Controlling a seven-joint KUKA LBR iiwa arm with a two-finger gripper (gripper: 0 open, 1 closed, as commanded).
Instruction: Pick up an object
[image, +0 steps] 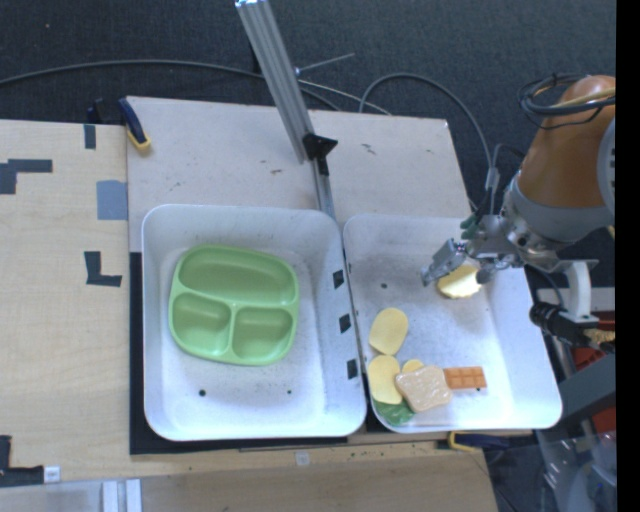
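Two bins sit side by side. The left bin (160, 400) carries a green tray (235, 305). Over the right bin (535, 400), near its right edge, the gripper (458, 268) holds a pale yellow piece (462, 284) between its fingers. Toy foods (410, 375) cluster by the near-left corner.

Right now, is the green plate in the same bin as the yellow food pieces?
No, the green plate lies in the left bin, while the yellow food pieces lie in the right bin.
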